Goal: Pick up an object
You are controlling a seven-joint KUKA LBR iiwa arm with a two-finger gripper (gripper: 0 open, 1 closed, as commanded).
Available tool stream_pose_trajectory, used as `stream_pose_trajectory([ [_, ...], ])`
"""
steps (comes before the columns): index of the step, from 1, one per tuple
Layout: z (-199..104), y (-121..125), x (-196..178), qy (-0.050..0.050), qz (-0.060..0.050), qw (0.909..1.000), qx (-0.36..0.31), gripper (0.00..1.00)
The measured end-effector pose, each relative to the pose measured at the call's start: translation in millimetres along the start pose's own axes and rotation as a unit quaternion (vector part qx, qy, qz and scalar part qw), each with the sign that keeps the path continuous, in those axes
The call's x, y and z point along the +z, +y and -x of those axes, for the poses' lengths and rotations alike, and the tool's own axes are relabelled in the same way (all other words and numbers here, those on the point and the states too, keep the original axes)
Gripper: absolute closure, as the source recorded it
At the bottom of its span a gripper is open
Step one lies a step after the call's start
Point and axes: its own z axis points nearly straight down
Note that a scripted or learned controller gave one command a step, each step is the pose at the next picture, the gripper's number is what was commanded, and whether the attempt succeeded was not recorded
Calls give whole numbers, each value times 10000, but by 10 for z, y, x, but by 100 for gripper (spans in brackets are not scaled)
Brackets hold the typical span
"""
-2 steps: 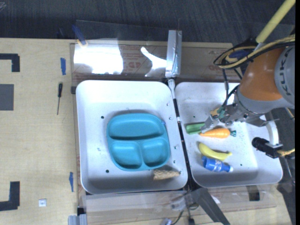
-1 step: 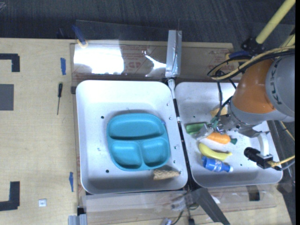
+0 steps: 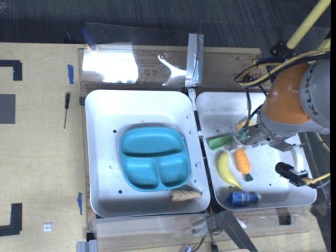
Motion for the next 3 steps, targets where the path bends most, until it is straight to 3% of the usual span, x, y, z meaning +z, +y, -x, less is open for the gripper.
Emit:
stream_pose_trajectory([
  [1, -565, 389, -876, 16, -31, 9991, 428, 100],
  [2, -625, 752, -1528, 11, -39, 9957, -928, 100],
  [3, 164, 570, -2099, 2, -27, 9663, -2576, 100],
])
